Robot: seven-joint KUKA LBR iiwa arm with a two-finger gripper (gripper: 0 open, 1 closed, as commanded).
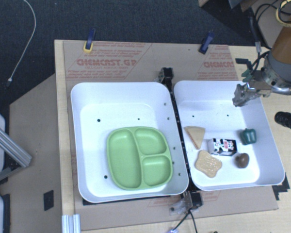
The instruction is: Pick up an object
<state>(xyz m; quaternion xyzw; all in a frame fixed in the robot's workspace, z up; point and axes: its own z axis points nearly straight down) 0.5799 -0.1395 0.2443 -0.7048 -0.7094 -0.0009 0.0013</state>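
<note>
Bins: two. Left bin (82,130) holds one green tray (139,157); right bin (262,176) holds five items: wedge (196,135), toast (208,163), carton (223,146), teal cup (248,136), brown ball (242,160). End effector (241,97) hovers above, grip state unclear.

Dark blue carpet floor (39,42) around a cardboard-topped bench (145,57).

Gripper (241,97) hovers over the right bin's (203,93) far corner — nothing between its fingers. Below it: cheese wedge (196,135), toast (208,163), small carton (223,146), teal piece (248,136), brown ball (242,160) (all loose). Left bin (87,106) carries a green divided plate (139,157).
</note>
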